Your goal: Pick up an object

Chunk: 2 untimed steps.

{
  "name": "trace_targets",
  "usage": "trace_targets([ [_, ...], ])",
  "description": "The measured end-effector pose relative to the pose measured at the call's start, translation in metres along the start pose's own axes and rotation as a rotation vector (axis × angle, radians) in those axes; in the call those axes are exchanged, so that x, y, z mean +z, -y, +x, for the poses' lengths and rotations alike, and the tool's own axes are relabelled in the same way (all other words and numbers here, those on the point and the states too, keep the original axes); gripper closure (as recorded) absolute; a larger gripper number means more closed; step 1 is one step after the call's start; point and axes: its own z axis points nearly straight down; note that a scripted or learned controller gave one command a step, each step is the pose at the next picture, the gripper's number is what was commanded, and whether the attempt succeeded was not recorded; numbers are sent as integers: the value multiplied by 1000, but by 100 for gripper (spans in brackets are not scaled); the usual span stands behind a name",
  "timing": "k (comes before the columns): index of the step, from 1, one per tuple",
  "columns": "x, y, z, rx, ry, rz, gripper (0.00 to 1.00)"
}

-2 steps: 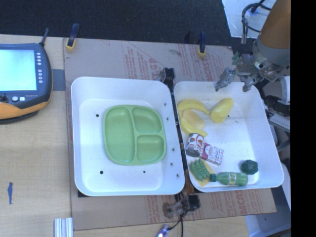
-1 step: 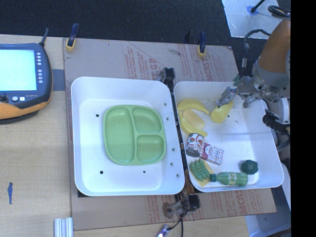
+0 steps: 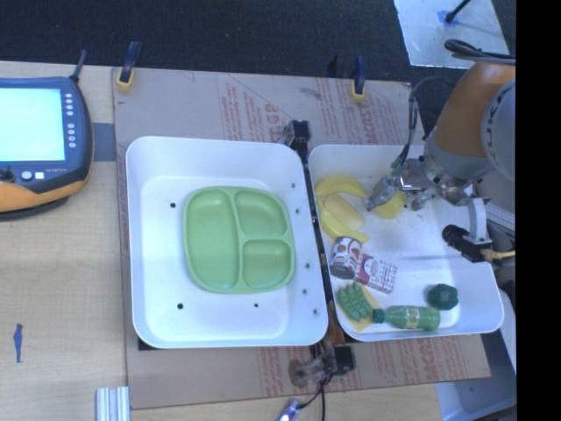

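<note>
A: Where is the grey two-finger gripper [image 3: 396, 196]?

B: Low in the right white plastic bin [image 3: 478, 318], at that bin's upper middle, tips against a yellow plastic banana-shaped toy [image 3: 344, 189]. Clenched or released: cannot tell.

A: Other contents of that bin?

B: Red-and-white printed packet [image 3: 375, 273] at centre, green plastic bottle [image 3: 410, 317] along its lower wall, dark green round lump [image 3: 443, 296] just above the bottle.
</note>
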Motion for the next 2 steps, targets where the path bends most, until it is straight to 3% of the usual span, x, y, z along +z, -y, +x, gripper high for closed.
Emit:
trace_targets([
  [1, -11, 0, -2, -1, 1, 3, 100],
  [2, -114, 13, -48, 4, 1, -6, 100],
])
